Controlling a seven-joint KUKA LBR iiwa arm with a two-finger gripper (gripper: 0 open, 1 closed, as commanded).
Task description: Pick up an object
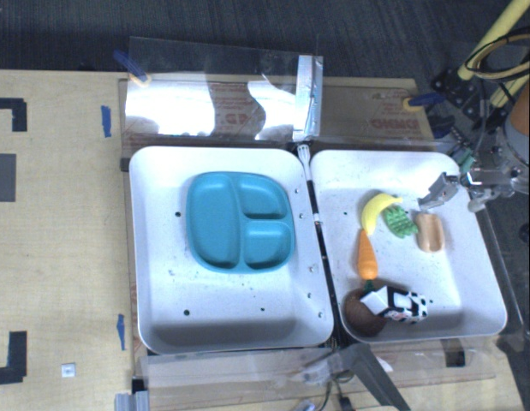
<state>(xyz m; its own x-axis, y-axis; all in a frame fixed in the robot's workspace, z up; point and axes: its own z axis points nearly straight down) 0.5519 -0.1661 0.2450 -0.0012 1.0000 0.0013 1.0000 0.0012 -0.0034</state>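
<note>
Objects for picking all sit in the right bin (470,302), in the lower right of the frame, and from my station none of them is between the fingers. Largest thing I see is the left bin (153,306), filling the centre left, with a blue divided tray (241,221) lying flat in its middle. Behind both bins, along the upper centre, a clear plastic sheet (213,101) catches strong glare over brown cardboard.

Inside the right bin, a brown round lump (360,312) rests at the lower edge, touching a black-and-white toy (403,305) just to its right. Above them an orange carrot (366,256) lies roughly upright in the picture, its top meeting a yellow banana (377,209). Just right of the banana sits a small green piece (399,221), and beside that a tan bread-like roll (429,231).

At the right edge, the gripper (457,188) hangs over the bin's upper right rim, above the roll; I cannot tell from here how its fingers stand.
</note>
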